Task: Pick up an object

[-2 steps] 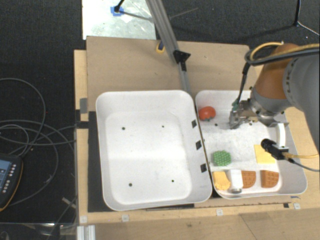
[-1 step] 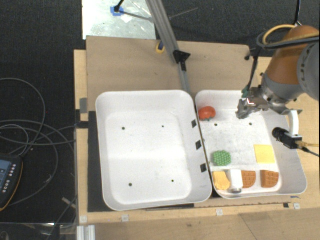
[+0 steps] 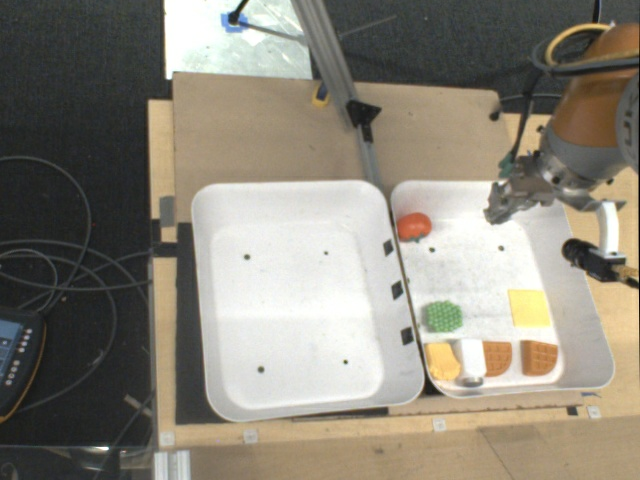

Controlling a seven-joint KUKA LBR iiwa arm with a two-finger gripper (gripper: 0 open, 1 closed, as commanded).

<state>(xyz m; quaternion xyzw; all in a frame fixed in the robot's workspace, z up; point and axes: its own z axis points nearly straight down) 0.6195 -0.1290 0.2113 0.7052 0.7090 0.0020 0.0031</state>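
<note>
Orange-banded and grey, the arm reaches in from three o'clock, and its two-finger gripper [image 3: 502, 208] hangs over the far end of the right-hand shallow white plastic bin [image 3: 580, 298], toward that bin's twelve o'clock. Whether its fingers are parted or closed I cannot tell; they are too small and dark, and nothing can be made out between them. Judging from this, the pick is not yet done: every object lies on the bin floor, so the descent, the grasp and the lift all appear to be left.

The candidates are all in the right bin. Counted: one round red-orange ball [image 3: 414, 226] at the bin's ten o'clock, the nearest thing to the gripper yet apart from it; one knobbly green ball [image 3: 443, 316] at about eight o'clock; one flat yellow square block [image 3: 529, 308] at four o'clock; and along the six o'clock wall a row of one yellow-orange lump [image 3: 442, 360], one small white cylinder [image 3: 472, 360] and two orange waffle-like pieces [image 3: 518, 357]. That makes seven objects.

There are two bins; the left-hand white bin [image 3: 215, 268] lies just beside the right one.
</note>
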